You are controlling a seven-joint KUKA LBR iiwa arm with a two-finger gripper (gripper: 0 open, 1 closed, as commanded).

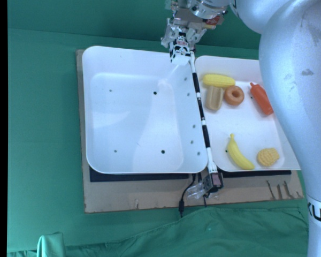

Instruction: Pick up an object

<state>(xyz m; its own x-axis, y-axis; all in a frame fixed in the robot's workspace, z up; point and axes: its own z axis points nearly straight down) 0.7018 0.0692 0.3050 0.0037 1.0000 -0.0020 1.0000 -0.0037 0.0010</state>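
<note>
The curved yellow plastic toy banana (239,153) is lying in the right white bin (267,135), stem pointing up-left and long axis running diagonally. You are probably dealing with something light, stiff and slick, so take it across its middle. The two-finger gripper (180,50) is hovering well apart at the bins' far edge; how it is set I cannot tell.

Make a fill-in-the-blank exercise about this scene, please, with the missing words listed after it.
1. All the food items lie in the ____ bin in the camera view.
2. The banana lies beside a yellow waffle-like piece at the bin's ____ end.
3. The doughnut sits between the corn cob and the ____ bottle.
4. The gripper hangs above the far end of the ____ between the bins.

Missing words: right; near; orange; divider
</note>
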